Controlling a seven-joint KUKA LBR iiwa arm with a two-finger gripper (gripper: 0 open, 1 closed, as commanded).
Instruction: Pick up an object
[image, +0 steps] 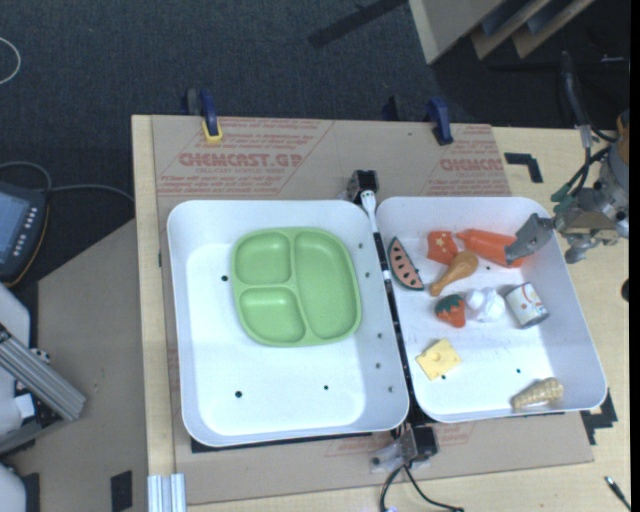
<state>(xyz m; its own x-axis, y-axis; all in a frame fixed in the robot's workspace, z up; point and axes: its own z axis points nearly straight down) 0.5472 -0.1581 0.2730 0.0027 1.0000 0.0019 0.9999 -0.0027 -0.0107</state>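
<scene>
Left bin (200, 330): green tray (297, 286). Right bin (575, 340): melon slice (404, 264), drumstick (455, 272), carrot (490, 242), can (524, 304). All look light, stiff, slick plastic; I'd pinch the carrot mid-body. My gripper (527, 240) hovers over its tip; can't tell if it's open.

Dark carpet floor (120, 60) surrounds a cardboard-topped bench (330, 150).

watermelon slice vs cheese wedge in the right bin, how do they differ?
Colour: the watermelon slice is red with a dark green rind and seeds; the cheese wedge is plain yellow.
Shape: the slice is a curved crescent; the wedge is blocky and angular.
Place: the slice lies by the bin's left wall, farther up; the wedge sits lower, nearer the middle.
Both are small toy foods lying free.
</scene>
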